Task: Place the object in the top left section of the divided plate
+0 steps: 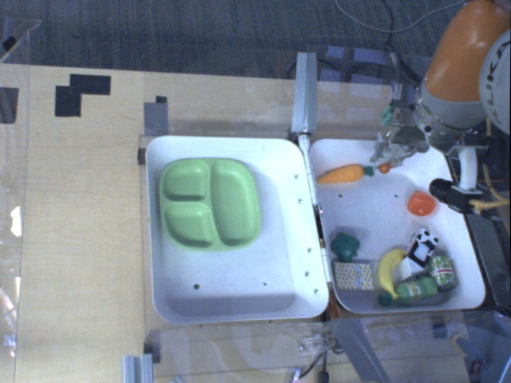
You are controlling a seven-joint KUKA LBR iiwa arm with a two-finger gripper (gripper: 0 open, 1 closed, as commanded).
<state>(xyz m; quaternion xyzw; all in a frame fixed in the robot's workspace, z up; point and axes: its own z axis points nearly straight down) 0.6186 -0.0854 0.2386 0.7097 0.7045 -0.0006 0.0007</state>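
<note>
Nearest the camera, along the front wall of the right bin [471,294], sit a green bottle [415,291], a yellow banana [389,268], a small can [443,271], a patterned packet [354,276] and a black-and-white toy [421,247]. Just behind the packet lies a dark green block [345,246], and an orange cup [421,204] stands alone toward the bin's right side. At the back of this bin a carrot [343,175] lies on its side, leafy end pointing right. Whether the pincer [389,156] is spread or pressed together cannot be told; it hangs just beside that leafy end, with nothing visibly between its tips. On the left, the second bin [231,294] carries the green divided plate [210,203] in its back left part, well apart from the carrot. Both bins rest on the wooden table [80,238].
</note>
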